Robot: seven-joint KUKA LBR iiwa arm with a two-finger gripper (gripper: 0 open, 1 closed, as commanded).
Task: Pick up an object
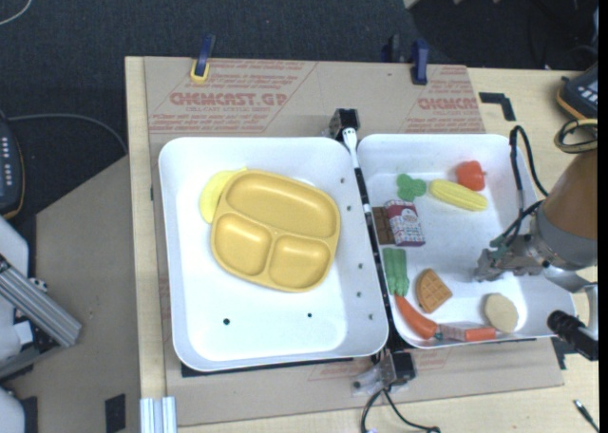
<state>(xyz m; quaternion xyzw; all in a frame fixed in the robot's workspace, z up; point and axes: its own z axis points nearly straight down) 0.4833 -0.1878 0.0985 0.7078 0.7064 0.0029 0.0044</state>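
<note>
- The gripper [496, 265] is seen low over the right bin [494, 144], toward its right side.
- Whether it is open or shut cannot be told from the camera view.
- A round beige piece [502, 311] lies just below it, toward the bin's near edge, and is judged the closest candidate.
- A waffle [433, 291] lies to its left, farther off.

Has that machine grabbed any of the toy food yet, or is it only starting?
Nothing looks picked up yet. The pincer is low inside the right white bin, over a bare patch of floor with nothing seen between its tips. The round beige bun-like toy lies just below it, the yellow corn cob toy above. The whole grab and lift remain.
</note>
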